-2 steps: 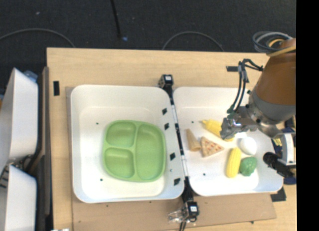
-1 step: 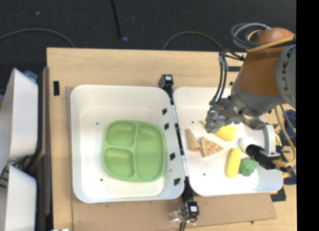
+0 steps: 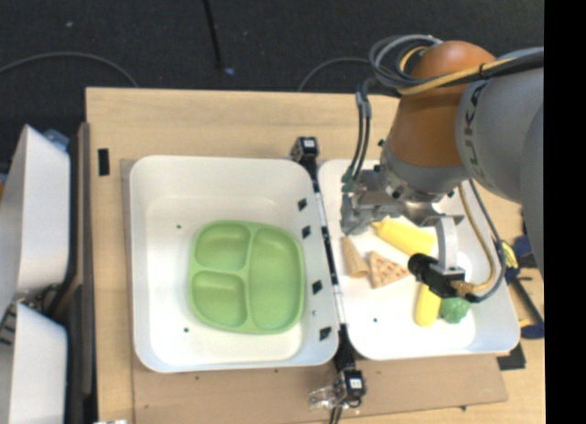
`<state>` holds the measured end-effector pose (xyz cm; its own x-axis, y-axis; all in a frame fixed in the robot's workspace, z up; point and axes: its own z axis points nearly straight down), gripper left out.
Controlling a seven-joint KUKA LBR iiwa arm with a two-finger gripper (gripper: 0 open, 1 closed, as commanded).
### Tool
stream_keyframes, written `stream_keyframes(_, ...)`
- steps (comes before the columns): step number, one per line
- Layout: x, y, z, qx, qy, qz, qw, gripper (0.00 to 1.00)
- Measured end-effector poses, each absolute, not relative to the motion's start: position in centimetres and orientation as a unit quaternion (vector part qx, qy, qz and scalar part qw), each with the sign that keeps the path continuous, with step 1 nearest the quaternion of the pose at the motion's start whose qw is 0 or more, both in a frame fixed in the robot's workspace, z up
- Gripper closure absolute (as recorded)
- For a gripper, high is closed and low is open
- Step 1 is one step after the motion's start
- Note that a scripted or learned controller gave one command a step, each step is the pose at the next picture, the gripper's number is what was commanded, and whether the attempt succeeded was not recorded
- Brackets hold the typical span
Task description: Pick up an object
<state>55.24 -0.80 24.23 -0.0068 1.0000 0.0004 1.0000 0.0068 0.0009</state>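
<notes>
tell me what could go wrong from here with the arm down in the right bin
1. The toys lie crowded: the yellow piece, the pizza slice and the corn sit close together, so a grasp may catch two or knock one aside.
2. The end effector hangs near the divider wall of the right bin, so it might clip that wall.

Even, bright overhead light; the white bins (image 3: 156,184) glare nearly featureless, and the floor (image 3: 137,19) falls dark. Soft shadow lies under the arm (image 3: 439,129). Focus is slightly soft throughout.
</notes>
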Motion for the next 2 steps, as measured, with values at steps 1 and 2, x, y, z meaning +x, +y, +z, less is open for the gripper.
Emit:
stream_keyframes(1,56.7,4.6,24.9,0.704,0.710,0.0014,0.000,1.00)
stream_keyframes(2,58.9,8.6,23.8,0.705,0.709,0.0005,0.001,1.00)
